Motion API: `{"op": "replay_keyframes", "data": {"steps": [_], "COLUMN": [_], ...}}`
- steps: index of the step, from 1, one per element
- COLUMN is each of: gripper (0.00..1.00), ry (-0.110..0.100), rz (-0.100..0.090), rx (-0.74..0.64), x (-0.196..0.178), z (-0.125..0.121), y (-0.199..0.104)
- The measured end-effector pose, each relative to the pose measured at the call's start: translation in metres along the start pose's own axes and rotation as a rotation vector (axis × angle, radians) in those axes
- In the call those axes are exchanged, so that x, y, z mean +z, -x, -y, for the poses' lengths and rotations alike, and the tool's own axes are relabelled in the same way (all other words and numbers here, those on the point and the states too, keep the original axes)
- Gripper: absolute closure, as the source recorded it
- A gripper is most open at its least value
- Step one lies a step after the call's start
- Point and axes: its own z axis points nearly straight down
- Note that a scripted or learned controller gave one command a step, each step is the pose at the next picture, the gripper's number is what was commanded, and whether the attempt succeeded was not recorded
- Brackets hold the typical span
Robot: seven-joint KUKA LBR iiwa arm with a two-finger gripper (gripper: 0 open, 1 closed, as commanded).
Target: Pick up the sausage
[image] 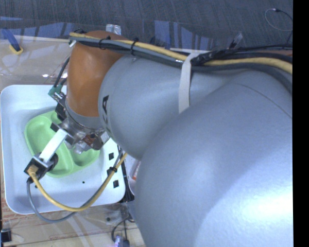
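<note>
The grey arm (206, 138) bulks across most of the frame, coming in from the right and covering the lower right and centre. Its orange band (85, 81) sits in the upper left of centre, and below it the wrist points down into the white bin (10, 138) on the left side of the frame.

The gripper (82, 140) is low over that bin, right at the upper right part of a green, lobed, dish-like thing (38, 130) that lies on the bin's floor towards its upper half. From here the wrist hides the tips, so whether the gripper is clenched or released I cannot tell, nor whether it grasps anything. Where the sausage lies I cannot tell either. A small reddish patch (134, 175) peeps out at the arm's edge just right of the bin, too little of it to name.

A white bracket (54, 145) slants from the wrist down to the left across the green thing, ending in a black block near the bin's left middle. From that block a yellow cable (67, 205) loops down along the bin's lower edge and back up to the arm.

More cables (237, 60), yellow and black, run along the top of the arm, held by a white strap (184, 86). The wooden worktop (20, 60) shows in the upper left, with a strip of blue tape (10, 40) on it.
</note>
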Motion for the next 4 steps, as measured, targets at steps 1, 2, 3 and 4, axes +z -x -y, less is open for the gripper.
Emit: {"op": "replay_keyframes", "data": {"steps": [1,2,3,4], "gripper": [1.0,1.0,1.0,1.0], "ry": [0.002,0.001,0.003,0.001], "rz": [-0.004,0.001,-0.005,-0.001], "rx": [0.326,0.253,0.485,0.532], "x": [0.033,0.128,0.048,0.121], "z": [0.018,-0.011,-0.04,-0.07], "y": [-0.001,-0.032,-0.039,-0.037]}}
